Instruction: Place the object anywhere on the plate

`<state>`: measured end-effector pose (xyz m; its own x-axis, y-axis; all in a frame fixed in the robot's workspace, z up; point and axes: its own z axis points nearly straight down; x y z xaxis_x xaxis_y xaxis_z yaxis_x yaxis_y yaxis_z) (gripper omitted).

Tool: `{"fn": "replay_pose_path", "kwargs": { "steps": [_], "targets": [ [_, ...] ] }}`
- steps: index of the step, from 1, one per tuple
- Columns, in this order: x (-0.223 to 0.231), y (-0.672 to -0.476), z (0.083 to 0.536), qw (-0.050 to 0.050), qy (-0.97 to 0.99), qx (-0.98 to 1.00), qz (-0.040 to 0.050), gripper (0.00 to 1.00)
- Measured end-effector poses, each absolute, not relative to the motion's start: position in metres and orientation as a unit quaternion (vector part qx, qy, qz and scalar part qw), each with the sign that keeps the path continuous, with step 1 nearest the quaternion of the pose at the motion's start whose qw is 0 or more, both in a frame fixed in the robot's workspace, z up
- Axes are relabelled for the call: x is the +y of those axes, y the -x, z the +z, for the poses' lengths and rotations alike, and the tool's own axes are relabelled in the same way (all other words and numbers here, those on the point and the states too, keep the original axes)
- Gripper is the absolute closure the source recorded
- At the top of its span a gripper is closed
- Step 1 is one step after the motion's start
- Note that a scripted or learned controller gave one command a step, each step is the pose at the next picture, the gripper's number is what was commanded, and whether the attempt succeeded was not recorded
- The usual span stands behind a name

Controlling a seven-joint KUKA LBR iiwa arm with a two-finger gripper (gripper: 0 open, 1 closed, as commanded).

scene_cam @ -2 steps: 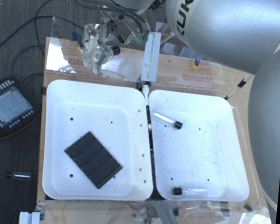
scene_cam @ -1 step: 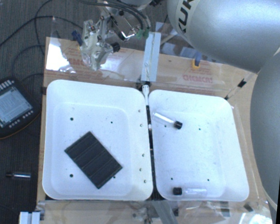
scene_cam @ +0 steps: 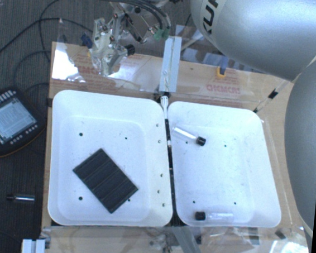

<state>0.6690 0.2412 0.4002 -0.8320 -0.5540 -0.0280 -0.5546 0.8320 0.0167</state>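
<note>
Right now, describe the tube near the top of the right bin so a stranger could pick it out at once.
Start at the right bin, the one on the arm's side of the bench. Near its upper left corner, close to the divide between the bins, lies a small clear tube with a black cap pointing right. The other tube lies along the bin's bottom edge, with its black cap pointing left.

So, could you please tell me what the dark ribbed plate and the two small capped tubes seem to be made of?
The dark rectangular ribbed plate looks like matte black plastic or rubber: no glare, parallel grooves. The clear tube with a black cap and the second clear black-capped tube look like transparent plastic or glass, since the glossy white bin shows through them.
</note>
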Motion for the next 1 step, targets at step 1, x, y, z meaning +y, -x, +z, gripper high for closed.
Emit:
{"fn": "replay_pose_path", "kwargs": {
  "steps": [1],
  "targets": [
    [0.2425,-0.6695,0.4108,0.014,0.289,0.957,0.0149,1.0]
  ]
}}
